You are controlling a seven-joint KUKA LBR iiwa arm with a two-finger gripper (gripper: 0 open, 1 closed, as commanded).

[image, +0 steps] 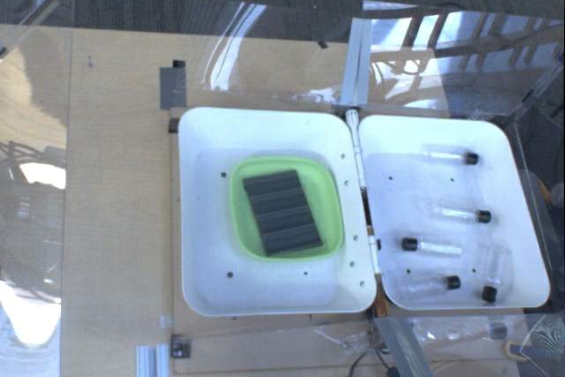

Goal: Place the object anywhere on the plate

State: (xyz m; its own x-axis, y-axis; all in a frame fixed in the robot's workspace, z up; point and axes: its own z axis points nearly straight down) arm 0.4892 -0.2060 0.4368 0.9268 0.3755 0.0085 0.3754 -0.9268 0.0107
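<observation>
So the dark grey ribbed block [282, 212] is sitting slightly skewed in the middle of the rounded-square lime-green plate [328, 207]. The plate is lying in the left bin [203, 278] with white floor showing all round. In the right bin [388, 137], clear black-capped tubes [433, 245] are lying scattered, and the pale wood surface [115, 216] is stretching off leftward.

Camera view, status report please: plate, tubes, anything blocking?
Green plate in left bin, dark ridged block on it. Five clear tubes in right bin. Nothing blocking.
</observation>
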